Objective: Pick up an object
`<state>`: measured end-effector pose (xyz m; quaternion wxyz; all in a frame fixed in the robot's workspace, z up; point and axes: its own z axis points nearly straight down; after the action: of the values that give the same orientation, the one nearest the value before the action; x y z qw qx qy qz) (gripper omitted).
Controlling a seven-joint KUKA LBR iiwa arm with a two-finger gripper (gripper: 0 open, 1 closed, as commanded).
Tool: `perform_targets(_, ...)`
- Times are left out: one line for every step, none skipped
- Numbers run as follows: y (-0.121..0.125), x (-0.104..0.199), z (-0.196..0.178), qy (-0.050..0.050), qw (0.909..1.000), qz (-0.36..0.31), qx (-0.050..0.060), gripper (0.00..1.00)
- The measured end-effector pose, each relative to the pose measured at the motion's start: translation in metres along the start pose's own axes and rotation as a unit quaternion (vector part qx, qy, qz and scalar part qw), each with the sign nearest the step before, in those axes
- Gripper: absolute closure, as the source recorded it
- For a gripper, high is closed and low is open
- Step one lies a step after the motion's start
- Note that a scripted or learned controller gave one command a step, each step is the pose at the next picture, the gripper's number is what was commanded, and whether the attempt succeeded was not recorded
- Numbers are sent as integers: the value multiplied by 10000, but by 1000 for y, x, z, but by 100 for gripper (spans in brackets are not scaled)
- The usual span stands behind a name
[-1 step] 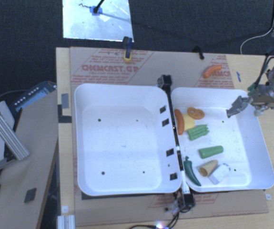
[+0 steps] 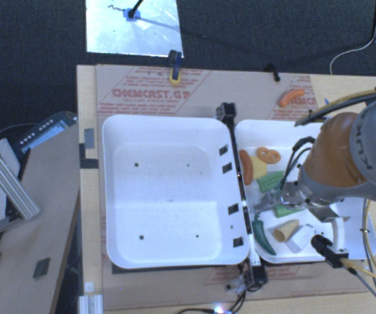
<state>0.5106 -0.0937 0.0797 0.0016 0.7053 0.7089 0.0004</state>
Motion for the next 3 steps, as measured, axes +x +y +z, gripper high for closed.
perform_targets(6,-4,-20,-19,10000,16,-80,100)
perform_targets(93,8,-165,-9,9999,-23,-102,100)
perform_targets(156,65,-181,6,10000,-23,-35,100)
